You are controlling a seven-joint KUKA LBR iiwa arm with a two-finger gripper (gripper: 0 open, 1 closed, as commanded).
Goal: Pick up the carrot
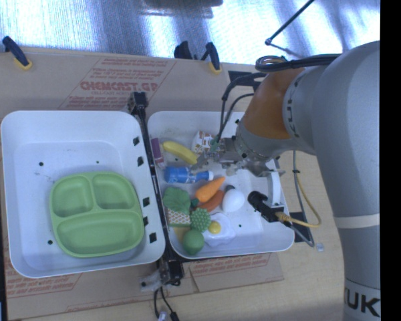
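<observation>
The carrot is orange and lies slanted in the middle of the right bin, its thick end toward the lower left. My gripper hangs just above and behind the carrot's thin end, close to it, between the carrot and a small printed box. The arm's grey wrist with its orange band covers the bin's back right part. Nothing shows as held.
Around the carrot lie a yellow banana, a blue bottle, a white egg, a second orange piece, green leafy toys, a fried egg and a green ball. The left bin holds a green divided plate.
</observation>
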